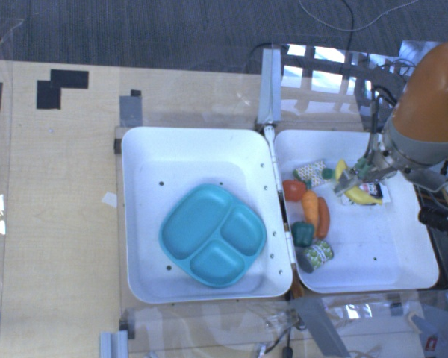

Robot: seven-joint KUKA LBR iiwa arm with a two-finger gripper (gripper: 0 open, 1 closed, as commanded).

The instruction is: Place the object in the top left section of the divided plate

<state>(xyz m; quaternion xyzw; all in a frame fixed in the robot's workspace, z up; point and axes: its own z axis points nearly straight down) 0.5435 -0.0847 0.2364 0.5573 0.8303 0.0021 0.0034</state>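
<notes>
Two white bins to go through, left to right. Found a blue divided plate (213,233) in the left bin (138,200), lying flat towards the near right corner, turned at a slant, with one large section and two smaller ones. Passed over the divider into the right bin (388,256) and met a cluster of small things hard against its left wall: a red tomato (293,190), touching an orange carrot (309,203) just below it, then a dark green lump (302,233) and a grey-green tin (317,253) nearest the camera. Noted a spotted packet (308,171) just behind the tomato. Further right, saw a yellow banana (364,195) lying on a black-and-white card (379,192), well apart from the plate and still in the right bin. Spotted the gripper (356,176) hanging right over the banana's left end, on the grey and orange arm (433,95). Could not tell whether open, closed or gripping anything.
</notes>
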